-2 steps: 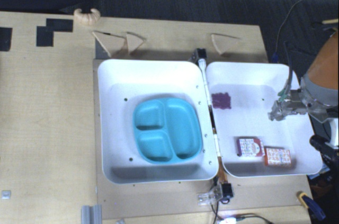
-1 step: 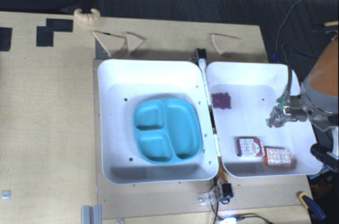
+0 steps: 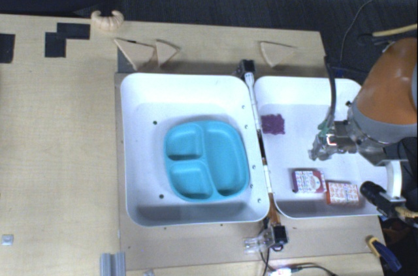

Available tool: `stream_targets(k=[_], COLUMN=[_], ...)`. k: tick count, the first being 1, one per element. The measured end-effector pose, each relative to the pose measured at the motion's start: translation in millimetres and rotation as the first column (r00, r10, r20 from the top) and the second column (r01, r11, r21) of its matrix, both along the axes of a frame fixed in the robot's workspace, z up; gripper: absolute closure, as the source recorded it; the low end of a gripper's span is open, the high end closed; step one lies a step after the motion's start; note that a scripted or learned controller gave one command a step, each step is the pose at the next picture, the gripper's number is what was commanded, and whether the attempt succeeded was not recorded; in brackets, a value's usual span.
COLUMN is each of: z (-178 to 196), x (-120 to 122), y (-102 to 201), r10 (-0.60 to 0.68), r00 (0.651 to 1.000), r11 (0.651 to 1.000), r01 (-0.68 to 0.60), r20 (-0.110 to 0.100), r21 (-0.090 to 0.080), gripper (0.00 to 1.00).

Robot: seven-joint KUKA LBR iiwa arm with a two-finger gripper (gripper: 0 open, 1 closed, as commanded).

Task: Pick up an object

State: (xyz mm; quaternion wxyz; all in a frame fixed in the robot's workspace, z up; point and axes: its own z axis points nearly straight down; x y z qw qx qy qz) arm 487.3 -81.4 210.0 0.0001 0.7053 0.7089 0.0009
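Nearest to us, along the lower rim of the right bin [image 3: 313, 213], we see two small packets side by side: a red and white packet [image 3: 307, 181] and, just to its right, a paler patterned packet [image 3: 343, 192]. Farther up in the same bin, near its left wall, lies a small purple block [image 3: 273, 124], well apart from both packets. Our arm [image 3: 390, 98] reaches in from the right, grey with its orange band, and the pincer [image 3: 324, 147] hangs over the bin floor between the purple block and the packets, above and just right of the red and white one. We cannot tell whether the pincer is wide or narrow, and we see nothing between its tips. In the left bin [image 3: 140, 105] on the table [image 3: 59, 157] sits a blue divided tray [image 3: 206, 160], upright, with three compartments.
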Motion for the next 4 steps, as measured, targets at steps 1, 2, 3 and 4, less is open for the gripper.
stream_targets(k=[1,2,3,4], z=[-106,-25,-26,-26], x=[2,89,46,46], y=[-51,50,78,77], r10=[-0.003,0.0,0.001,0.001], r00=[1.0,1.0,1.0,1.0], r11=[1.0,1.0,1.0,1.0], r01=[0.003,0.0,-0.001,-0.001], r20=[0.008,0.003,-0.001,0.0], r21=[-0.004,0.0,0.0,0.0], gripper=[1.0,1.0,1.0,0.0])
